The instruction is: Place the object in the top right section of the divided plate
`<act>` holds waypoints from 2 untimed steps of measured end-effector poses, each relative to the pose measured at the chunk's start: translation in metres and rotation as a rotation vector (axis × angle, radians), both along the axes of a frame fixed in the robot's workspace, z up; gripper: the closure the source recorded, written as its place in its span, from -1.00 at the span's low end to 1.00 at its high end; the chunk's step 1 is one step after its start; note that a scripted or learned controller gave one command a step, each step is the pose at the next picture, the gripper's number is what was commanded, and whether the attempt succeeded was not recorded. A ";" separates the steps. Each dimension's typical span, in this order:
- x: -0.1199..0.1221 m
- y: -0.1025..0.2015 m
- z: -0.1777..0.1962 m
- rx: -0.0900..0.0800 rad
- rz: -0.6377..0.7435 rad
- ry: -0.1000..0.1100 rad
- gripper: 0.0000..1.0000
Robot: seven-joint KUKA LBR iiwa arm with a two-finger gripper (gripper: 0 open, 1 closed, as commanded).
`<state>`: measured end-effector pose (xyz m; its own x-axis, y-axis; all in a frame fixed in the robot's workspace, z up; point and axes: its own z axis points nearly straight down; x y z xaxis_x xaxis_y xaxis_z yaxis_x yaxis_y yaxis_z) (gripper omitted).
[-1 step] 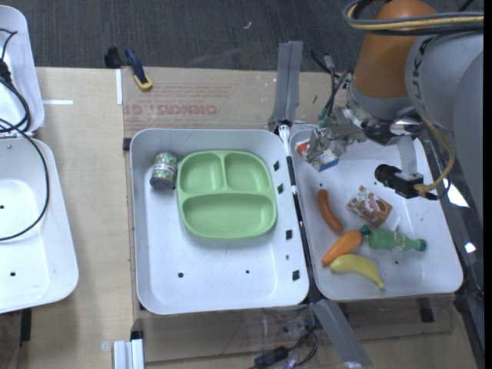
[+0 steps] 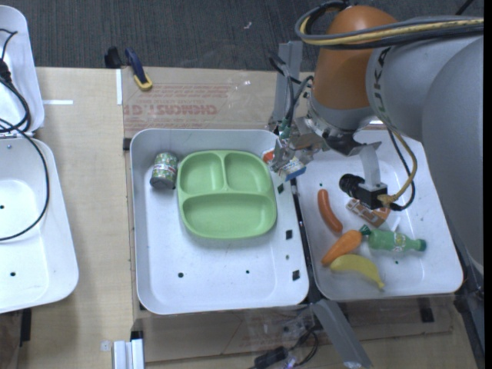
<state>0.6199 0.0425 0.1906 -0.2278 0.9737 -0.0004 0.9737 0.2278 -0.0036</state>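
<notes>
A green divided plate (image 2: 227,194) lies in the left bin (image 2: 207,271), with two small sections at its far side and one large section at its near side. My gripper (image 2: 284,162) hangs over the wall between the two bins, just right of the plate's top right section (image 2: 246,173). A small orange-red thing (image 2: 268,157) shows at the gripper's left side, above the plate's far right rim. The view does not show whether it sits between the fingers.
A small patterned can (image 2: 163,170) stands in the left bin, left of the plate. The right bin (image 2: 430,271) holds a red sausage (image 2: 330,210), a carrot (image 2: 342,244), a banana (image 2: 358,270) and a green bottle (image 2: 393,241).
</notes>
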 end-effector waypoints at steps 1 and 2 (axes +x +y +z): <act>-0.013 0.026 0.058 -0.001 -0.061 -0.002 1.00; -0.013 0.026 0.058 -0.001 -0.061 -0.001 -1.00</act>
